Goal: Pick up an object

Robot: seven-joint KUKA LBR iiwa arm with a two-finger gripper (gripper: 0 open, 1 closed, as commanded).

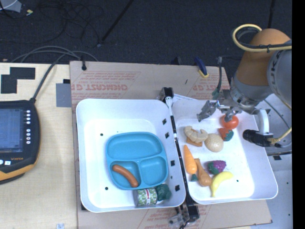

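Camera view, left to right: a tablet sits at the left edge, then the left bin holding a blue tray with a sausage and a can below it. In the right bin lie a carrot, a potato, a banana and, upper right, a tomato. The gripper hovers just above the tomato, fingers spread, holding nothing. The tomato looks like light, hard, smooth plastic, likely to slip; pinching across its widest middle seems safest.
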